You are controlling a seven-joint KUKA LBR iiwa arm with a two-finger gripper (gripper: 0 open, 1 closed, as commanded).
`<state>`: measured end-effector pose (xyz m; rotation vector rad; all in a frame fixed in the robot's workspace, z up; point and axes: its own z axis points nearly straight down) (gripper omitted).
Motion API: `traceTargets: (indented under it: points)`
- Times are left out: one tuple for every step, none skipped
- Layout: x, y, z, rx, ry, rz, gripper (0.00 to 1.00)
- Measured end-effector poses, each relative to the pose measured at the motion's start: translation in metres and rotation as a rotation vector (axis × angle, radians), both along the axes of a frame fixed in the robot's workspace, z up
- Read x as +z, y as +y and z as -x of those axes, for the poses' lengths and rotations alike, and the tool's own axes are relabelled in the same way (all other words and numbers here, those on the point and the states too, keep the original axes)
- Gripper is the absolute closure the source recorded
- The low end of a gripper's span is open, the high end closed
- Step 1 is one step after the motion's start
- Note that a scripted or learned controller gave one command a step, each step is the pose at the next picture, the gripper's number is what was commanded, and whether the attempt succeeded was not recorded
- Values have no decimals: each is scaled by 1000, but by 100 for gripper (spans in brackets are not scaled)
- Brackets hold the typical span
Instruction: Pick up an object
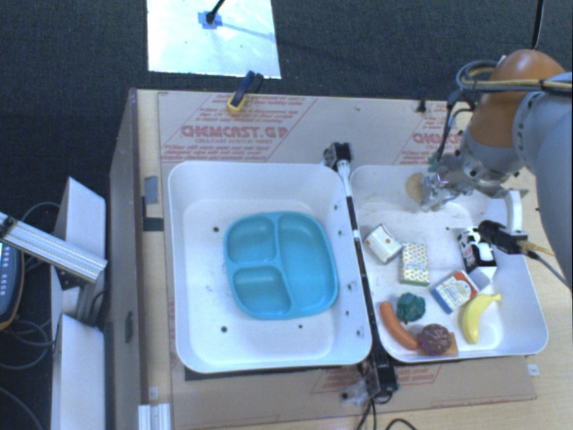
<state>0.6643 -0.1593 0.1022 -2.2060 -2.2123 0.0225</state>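
Camera view: grey two-finger gripper (436, 189) hangs low at the far end of the right white bin (534, 316), just beside a small tan round object (414, 185); whether it is spread or pinching cannot be told. That tan piece looks light and probably rigid; pinching across its middle seems best. The left white bin (192, 267) bears a blue divided plastic tray (279, 265).

Tray (279, 265) in left bin (201, 240)

The bench (269, 119) bears two white bins (206, 330) side by side and a yellow-handled tool (242, 92).
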Motion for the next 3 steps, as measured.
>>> traceTargets:
  points:
    - [2,0,-2,1,-9,2,0]
    - [-17,-7,-5,-2,-24,3,0]
    - [-17,-7,-5,0,-25,4,0]
